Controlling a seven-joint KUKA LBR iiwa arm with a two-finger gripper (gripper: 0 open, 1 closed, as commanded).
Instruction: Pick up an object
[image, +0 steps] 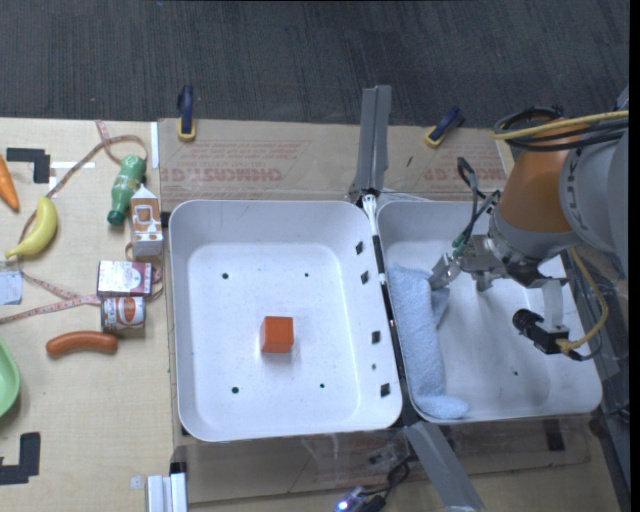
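Note:
An orange cube (278, 334) sits near the middle of the left bin (200, 300). A pale blue cloth (420, 340) lies lengthwise along the left wall of the right bin (520, 400). My gripper (463, 276) hangs over the upper part of the right bin, just right of the cloth's top end. Its two fingers (441, 276) stand apart with nothing between them, so it is open. The grey arm with its orange band (535, 195) comes in from the right.
On the bench left of the bins lie a banana (35, 228), a green bottle (125, 186), a small carton (146, 226), a can (123, 313) and a sausage (80, 344). A metal divider post (373, 140) stands between the bins at the back.

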